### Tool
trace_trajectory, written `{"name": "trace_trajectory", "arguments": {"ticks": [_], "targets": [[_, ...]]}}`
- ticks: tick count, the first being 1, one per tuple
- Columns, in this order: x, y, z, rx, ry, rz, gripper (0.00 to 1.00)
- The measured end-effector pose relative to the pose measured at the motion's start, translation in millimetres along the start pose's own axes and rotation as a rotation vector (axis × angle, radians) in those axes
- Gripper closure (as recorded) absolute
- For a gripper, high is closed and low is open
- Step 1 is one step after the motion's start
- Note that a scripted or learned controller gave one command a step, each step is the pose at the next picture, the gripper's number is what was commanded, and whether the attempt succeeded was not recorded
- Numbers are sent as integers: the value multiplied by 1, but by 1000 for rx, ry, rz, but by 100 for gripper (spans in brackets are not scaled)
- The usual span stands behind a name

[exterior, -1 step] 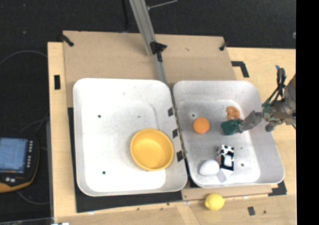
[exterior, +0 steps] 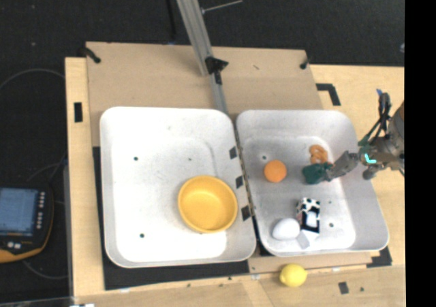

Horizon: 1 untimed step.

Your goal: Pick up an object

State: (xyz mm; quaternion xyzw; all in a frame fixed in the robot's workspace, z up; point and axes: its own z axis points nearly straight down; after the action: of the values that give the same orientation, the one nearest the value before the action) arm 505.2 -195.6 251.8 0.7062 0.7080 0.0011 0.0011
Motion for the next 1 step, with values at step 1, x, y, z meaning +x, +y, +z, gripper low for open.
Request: {"name": "trace_trajectory", "arguments": {"ticks": [1], "targets": [[-4, -1, 59, 2, -1, 3, 0]]}}
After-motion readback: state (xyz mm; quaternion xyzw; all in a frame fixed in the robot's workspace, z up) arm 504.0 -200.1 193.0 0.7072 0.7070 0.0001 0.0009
